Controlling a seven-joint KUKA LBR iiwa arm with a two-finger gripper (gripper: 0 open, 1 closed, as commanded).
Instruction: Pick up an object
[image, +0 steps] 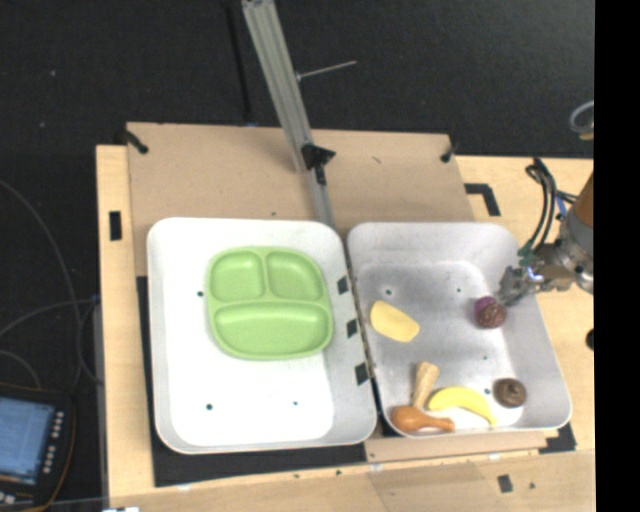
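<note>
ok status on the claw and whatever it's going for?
Claw low over right bin, fingers unclear. Purple round object just below it, on bin floor, not gripped. Yellow piece, banana, brown ball lie apart, nothing blocking.

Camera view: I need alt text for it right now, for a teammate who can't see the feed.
The gripper reaches in from the right over the right bin, just above a dark purple round object. That bin also holds a yellow wedge, a banana, an orange drumstick-like piece and a brown round item. The left bin holds a green divided plate.
</note>
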